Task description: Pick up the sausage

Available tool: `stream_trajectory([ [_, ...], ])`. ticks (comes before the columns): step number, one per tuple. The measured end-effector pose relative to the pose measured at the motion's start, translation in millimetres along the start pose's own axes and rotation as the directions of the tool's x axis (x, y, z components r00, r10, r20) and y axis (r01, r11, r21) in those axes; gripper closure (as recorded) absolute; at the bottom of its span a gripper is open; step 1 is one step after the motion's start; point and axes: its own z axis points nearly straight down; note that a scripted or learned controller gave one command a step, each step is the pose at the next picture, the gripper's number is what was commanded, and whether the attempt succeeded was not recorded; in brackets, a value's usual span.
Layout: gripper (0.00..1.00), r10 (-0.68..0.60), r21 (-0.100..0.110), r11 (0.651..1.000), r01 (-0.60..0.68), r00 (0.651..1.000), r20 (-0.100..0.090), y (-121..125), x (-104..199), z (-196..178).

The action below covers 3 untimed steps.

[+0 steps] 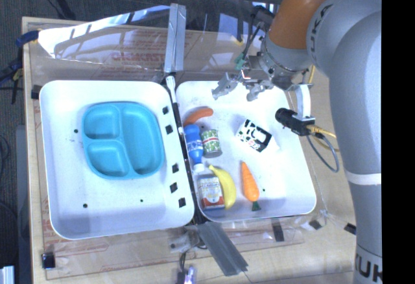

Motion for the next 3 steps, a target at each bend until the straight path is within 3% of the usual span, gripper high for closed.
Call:
stream_trajectory([
  [1,0.0,-0.166,-0.005,0.986,0.166,0.986,0.004,20.1,28.9,117.9],
  [2,1.0,-0.17,-0.004,0.986,0.17,0.986,0.004,20.3,29.8,108.2],
  [3,1.0,0.185,-0.004,0.983,-0.185,0.983,0.0,21.5,92.7,28.7],
])
